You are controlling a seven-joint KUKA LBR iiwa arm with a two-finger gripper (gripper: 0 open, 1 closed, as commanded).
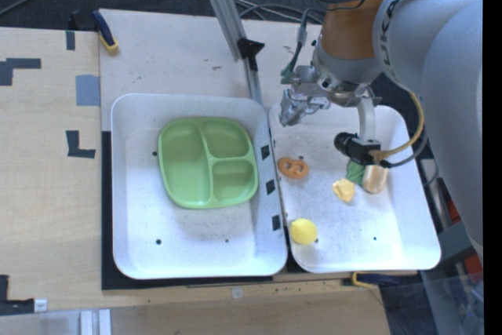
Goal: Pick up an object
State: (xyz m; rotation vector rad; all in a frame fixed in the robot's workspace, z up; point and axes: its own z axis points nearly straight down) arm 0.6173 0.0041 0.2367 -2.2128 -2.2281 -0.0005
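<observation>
The grey arm reaches in from the right over the right bin. The left bin holds a green divided plate. The gripper hangs above the right bin's far left corner, nothing visible between its fingers; open or closed cannot be told. Below it lie an orange pretzel-shaped piece, a yellow ball, a yellow wedge, and green and tan items.

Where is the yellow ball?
The yellow ball lies in the right bin, near its front left corner, right by the wall between the bins. The orange pretzel sits behind it.
</observation>
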